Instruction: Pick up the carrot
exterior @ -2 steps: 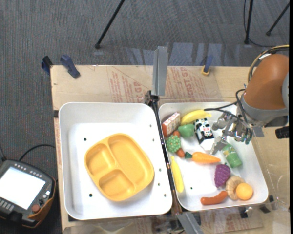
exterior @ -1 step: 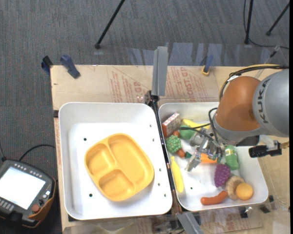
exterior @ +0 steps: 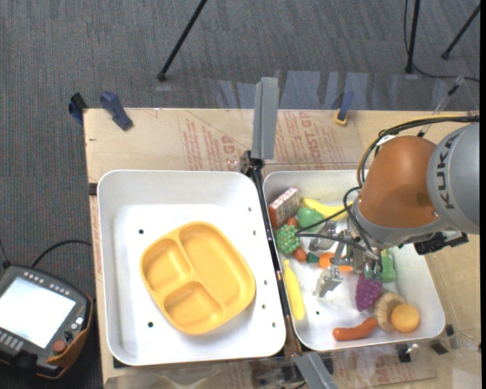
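Orange carrot [exterior: 325, 258] lies beside the arm's jaws, whose spread I cannot tell.

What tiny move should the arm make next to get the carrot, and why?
Probably a short drop straight down. The tool hangs in the right bin, just beside the small orange carrot, among crowded toys such as the purple grapes. Nothing shows between its fingers yet.

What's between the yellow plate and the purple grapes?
Camera view: the bins' adjoining rims, a long yellow toy, then the gripper.
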Controlling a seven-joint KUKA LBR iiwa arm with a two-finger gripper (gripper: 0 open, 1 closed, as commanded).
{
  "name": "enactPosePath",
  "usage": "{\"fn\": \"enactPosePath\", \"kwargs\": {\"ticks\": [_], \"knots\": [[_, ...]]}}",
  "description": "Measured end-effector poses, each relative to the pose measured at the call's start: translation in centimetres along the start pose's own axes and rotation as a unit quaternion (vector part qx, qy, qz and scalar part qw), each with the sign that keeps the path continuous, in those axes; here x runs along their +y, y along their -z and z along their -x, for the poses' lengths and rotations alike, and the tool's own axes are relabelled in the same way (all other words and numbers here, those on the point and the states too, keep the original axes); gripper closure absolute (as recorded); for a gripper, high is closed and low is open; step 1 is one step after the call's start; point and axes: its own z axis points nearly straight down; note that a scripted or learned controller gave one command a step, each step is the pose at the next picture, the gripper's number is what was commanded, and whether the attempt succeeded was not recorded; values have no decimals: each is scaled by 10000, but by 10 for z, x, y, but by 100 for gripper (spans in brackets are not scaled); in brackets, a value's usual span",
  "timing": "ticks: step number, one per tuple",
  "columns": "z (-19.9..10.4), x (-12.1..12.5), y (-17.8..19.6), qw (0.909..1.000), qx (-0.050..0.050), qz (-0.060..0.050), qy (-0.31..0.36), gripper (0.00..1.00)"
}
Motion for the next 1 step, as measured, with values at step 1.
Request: {"fn": "enactPosePath", "kwargs": {"ticks": [1], "knots": [[1,1,10,10000,-6,5,14,100]]}}
